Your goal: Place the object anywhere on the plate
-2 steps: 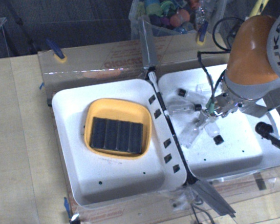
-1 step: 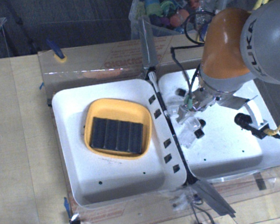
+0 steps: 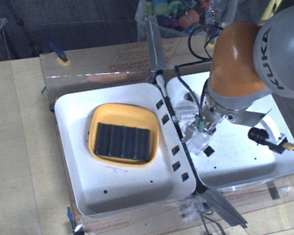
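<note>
**Pincer [image 3: 199, 132] low in the right bin; black slab on the plate**

1. Pincer. The pincer sits low in the right bin [image 3: 240, 162], at its left side, just beside the divider [image 3: 172, 138] that parts the two bins. Its state cannot be told: the wrist and pale fittings crowd the tip, and nothing is seen clamped in it. A small dark piece [image 3: 207, 151] shows just near of the tip. Whether it belongs to the pincer or lies loose on the bin floor cannot be told.

2. Arm. The arm [image 3: 234, 61] reaches in from the right and covers the far part of the right bin. The bare floor nearer the camera carries no other loose item.

3. Task thing. A black slab [image 3: 123, 141], ridged and rectangular, lies flat on the yellow plate [image 3: 135, 109]. It sits inside the rim and slightly askew. The plate rests toward the far side of the left bin [image 3: 92, 190], well apart from the pincer.

4. Step in hand. If the slab is the object meant, the placing appears done and the pincer is clear of it. If another object lies hidden under the wrist, the step in hand is the grasp.

5. Next move. Raise the pincer straight up, clear of the divider, and confirm whether it carries anything. Cross to the plate only with a load.
</note>
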